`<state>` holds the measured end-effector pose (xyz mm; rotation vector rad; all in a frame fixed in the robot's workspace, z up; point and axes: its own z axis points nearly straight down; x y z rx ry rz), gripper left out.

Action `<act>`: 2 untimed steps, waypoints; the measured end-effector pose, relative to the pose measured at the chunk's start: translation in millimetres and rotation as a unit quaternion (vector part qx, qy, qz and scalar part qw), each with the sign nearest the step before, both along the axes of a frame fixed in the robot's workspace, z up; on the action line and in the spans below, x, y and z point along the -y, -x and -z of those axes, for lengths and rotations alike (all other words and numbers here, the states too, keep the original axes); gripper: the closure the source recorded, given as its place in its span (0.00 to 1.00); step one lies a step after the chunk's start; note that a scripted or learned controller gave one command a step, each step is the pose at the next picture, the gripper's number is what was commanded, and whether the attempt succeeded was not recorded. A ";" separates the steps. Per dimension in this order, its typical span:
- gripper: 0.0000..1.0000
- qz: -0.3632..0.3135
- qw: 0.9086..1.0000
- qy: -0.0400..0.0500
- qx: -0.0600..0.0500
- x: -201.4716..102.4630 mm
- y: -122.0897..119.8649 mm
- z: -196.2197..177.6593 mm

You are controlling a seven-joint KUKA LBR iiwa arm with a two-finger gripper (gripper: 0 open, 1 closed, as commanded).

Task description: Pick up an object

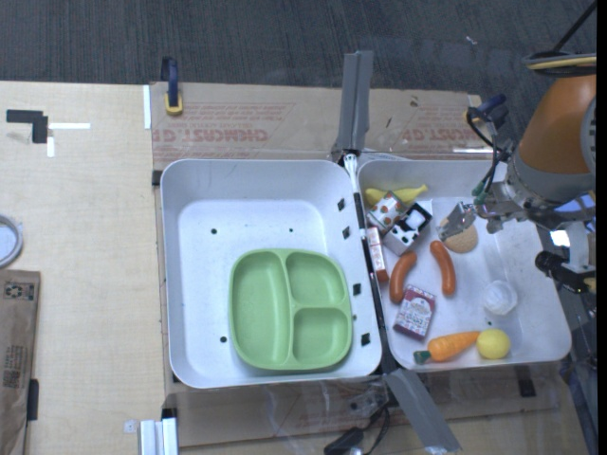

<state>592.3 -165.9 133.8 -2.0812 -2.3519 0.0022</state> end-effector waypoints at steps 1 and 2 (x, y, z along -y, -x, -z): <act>0.00 0.002 1.000 0.000 0.000 -5.6 49.8 42.6; 1.00 0.004 1.000 0.000 0.000 -5.0 49.7 33.5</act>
